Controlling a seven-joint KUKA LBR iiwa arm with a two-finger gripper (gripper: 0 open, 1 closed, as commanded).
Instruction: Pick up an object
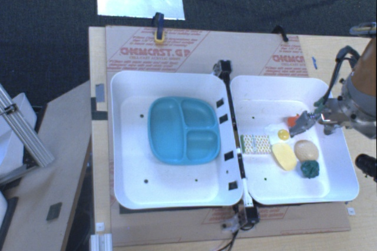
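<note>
- Grey metal jaws (301,122) sit low over the right bin (339,185), near its back right part. Whether they are parted or clenched I cannot tell; nothing is visibly caught between them.
- Just beside the tip lies a small orange-red piece (292,121), partly covered by the tool, and a small yellow ball (283,135) is a little in front.
- Nearer the front of the same bin: a pale yellow block (284,157), a tan rounded lump (306,150) touching or nearly touching it, a dark green lump (310,169) just beside the tan one, and a white patterned pad (255,143) close to the divider (232,132).
- Count: six loose things in the right bin, one of each; one blue compartment tray (183,130) in the left bin (126,144); two bins on the counter (100,55).
- Risk, as a judgement: the candidates crowd together, so a descent could land on a neighbour, shove the ball away, or close on two things and drop both.
- The orange-red piece looks small and flat, so a closing grip may slip over it.
</note>
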